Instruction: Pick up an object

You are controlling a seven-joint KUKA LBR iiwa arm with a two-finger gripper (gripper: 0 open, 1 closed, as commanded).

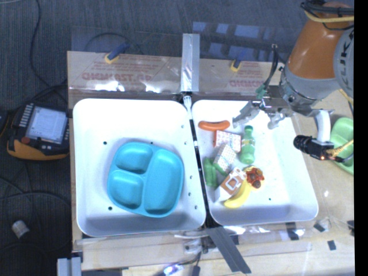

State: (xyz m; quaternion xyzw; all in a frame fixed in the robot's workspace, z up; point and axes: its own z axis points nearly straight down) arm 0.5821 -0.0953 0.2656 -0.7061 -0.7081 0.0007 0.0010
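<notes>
Gripper (260,115) fingers spread, empty, above right bin (299,203) far edge; toys crowd its left side, right half bare.

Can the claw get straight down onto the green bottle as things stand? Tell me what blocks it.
Probably yes. The claw hangs over the right bin, just right of the green bottle, whose top side lies uncovered. Toys crowd its left side, so a clean grip looks less sure.
</notes>
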